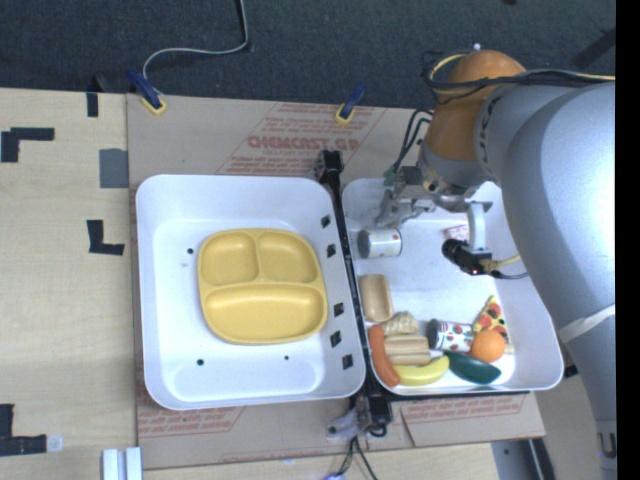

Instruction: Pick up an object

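Note:
My gripper (397, 206) hangs over the back left corner of the right bin (530, 313), reaching in from the right. Just in front of it a small silver can (381, 242) lies on its side on the bin floor, close to the gripper tip; whether they touch I cannot tell. Toy food crowds the front of this bin: a tan bread piece (375, 296), a sandwich (405, 346), an orange sausage (379, 356), a banana (426, 372), an orange (488, 346), a pizza slice (490, 316), a green vegetable (475, 370) and a small patterned bottle (452, 335).
The left bin (165, 268) holds a yellow divided plate (262, 283). A black divider (340, 258) runs between the bins. A black part on a cable (463, 256) hangs beside the wrist over the right bin. The bulky grey arm (560, 198) covers the bin's right side.

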### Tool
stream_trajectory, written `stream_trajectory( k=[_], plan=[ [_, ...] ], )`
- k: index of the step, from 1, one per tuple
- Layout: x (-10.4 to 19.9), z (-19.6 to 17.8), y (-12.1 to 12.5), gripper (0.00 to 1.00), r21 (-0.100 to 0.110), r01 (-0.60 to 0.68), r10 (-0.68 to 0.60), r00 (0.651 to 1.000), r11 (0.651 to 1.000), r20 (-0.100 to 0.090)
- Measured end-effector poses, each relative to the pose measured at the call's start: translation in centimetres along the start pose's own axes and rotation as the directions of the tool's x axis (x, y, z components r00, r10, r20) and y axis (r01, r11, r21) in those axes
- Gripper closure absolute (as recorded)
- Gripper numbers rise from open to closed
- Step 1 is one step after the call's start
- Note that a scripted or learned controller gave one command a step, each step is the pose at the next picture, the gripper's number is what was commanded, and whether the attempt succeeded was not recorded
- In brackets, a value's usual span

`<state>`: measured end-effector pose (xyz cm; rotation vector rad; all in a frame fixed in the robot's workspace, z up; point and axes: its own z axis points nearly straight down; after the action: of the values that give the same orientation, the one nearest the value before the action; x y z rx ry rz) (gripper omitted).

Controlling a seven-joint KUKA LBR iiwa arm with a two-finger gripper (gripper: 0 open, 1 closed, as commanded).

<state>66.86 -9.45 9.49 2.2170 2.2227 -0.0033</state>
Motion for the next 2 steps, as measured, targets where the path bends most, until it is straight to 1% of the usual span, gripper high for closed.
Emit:
stream_trajectory(
  k=[1, 2],
  plan=[
    [-0.01, 0.02, -0.01, 0.0, 0.0, 0.0, 0.0, 1.0, 1.0, 0.001],
    [-0.91, 0.97, 0.0, 0.0, 0.0, -0.001, 0.001, 1.0, 1.0, -0.002]
  ],
)
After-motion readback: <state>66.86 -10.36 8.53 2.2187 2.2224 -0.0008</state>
